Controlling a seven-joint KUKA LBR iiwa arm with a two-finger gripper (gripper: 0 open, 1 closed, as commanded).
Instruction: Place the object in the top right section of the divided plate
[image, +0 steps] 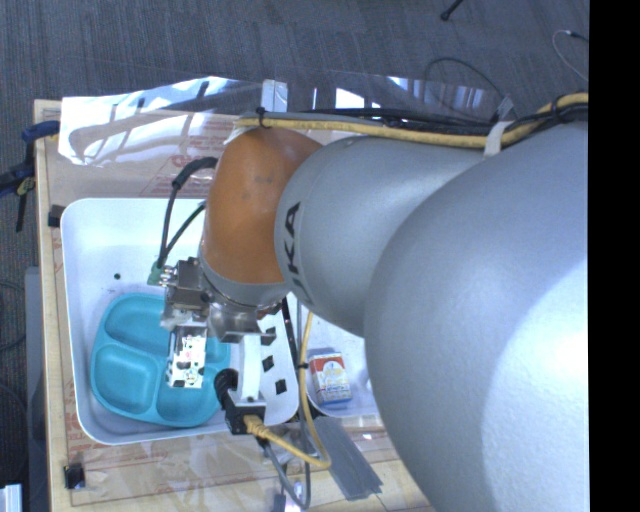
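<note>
Above the blue divided plate in the left white bin, we see the gripper; its finger spacing we cannot tell.

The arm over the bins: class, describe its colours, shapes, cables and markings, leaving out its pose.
The arm has bulky, rounded grey casings with an orange band above the wrist and dark lettering beside it. Black cables run to the metal gripper; a yellow cable crosses the top. A white plate with black squares sits by the wrist.
</note>
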